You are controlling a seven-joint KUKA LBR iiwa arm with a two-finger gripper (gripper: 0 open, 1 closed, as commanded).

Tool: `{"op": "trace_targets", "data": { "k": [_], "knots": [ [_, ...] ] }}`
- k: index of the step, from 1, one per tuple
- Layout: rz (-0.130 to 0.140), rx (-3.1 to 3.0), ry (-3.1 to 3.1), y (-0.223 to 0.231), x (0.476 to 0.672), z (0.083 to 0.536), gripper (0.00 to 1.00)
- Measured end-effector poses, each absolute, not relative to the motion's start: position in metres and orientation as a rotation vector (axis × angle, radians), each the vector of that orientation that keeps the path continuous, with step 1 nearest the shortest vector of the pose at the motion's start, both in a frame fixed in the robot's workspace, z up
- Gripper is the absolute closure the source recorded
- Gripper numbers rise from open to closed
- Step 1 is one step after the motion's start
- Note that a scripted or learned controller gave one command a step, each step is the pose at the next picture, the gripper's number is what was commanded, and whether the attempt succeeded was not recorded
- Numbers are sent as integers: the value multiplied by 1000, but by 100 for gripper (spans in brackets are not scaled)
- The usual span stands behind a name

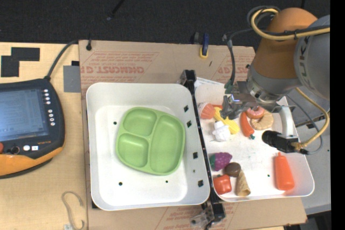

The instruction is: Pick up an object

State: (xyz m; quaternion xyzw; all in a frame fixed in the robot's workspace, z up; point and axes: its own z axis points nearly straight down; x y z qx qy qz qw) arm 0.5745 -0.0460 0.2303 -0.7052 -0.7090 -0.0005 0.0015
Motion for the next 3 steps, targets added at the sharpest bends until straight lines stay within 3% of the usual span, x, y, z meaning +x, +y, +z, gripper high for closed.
{"op": "trace_targets", "data": {
  "k": [2,3],
  "knots": [
    [3,-2219,-2221,12,606,218,100],
    [1,-2221,-2220,10,604,238,100]
  ]
}}
